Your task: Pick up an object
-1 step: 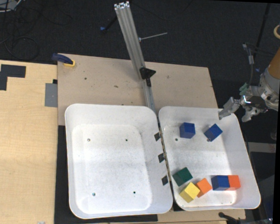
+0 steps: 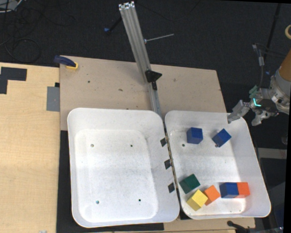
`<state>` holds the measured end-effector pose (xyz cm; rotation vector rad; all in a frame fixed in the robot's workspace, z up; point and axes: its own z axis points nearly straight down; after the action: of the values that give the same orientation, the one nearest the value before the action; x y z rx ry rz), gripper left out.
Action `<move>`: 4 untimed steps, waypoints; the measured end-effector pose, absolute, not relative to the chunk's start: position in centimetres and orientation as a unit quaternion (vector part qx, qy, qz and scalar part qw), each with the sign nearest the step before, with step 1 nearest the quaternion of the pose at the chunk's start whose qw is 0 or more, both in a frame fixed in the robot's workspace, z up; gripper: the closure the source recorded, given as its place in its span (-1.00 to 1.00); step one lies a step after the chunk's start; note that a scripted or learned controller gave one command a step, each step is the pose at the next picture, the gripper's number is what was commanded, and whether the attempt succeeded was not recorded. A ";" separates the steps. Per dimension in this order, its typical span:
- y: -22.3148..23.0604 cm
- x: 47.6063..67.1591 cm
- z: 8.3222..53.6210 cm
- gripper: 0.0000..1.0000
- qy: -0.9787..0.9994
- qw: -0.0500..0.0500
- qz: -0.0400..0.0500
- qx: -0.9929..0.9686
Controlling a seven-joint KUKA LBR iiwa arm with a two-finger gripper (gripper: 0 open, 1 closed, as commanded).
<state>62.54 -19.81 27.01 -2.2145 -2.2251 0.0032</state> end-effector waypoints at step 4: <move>-19.3 60.8 12.9 1.00 -0.705 0.002 0.001 -0.709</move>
<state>60.83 -19.32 12.89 -2.2252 -2.2134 0.0021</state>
